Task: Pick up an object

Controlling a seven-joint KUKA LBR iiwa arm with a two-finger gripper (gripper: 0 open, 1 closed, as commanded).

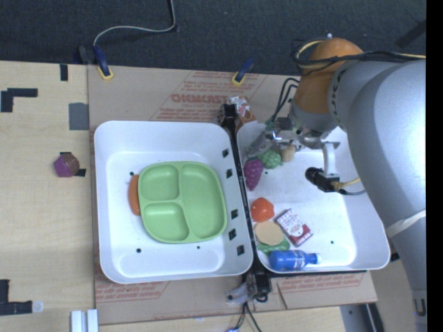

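While the jaws [275, 138] hang low over the far end of the right bin [346, 213], whether they are parted or closed cannot be told. Just below them lie a green toy [270, 160] and purple grapes [253, 172], the grapes' long axis running toward the camera. Farther forward sit an orange ball [261, 209], a red packet [292, 227], a tan disc [270, 234] and a blue bottle [291, 259]. The left bin [118, 140] holds a green divided plate [183, 201].
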